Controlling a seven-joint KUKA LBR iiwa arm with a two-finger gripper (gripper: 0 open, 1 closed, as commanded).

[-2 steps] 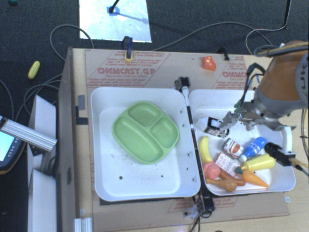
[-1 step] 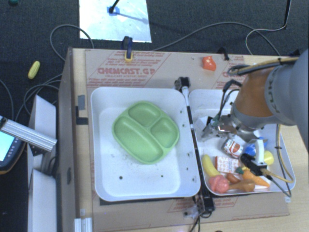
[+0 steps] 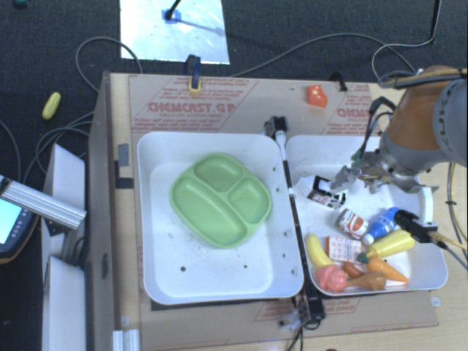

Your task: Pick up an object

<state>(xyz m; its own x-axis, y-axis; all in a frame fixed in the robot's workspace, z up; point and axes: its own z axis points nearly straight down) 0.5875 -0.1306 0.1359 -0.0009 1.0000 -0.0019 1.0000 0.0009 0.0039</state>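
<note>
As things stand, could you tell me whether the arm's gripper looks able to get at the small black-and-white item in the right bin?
Probably yes. The gripper hangs right beside the black-and-white item, which lies apart from the toy food pile with bare right bin floor around it. Nothing seems to block it.

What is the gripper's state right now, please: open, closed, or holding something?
Gripper: it cannot be told. It sits low over the right bin, near a small black-and-white object, with nothing visibly held.
</note>
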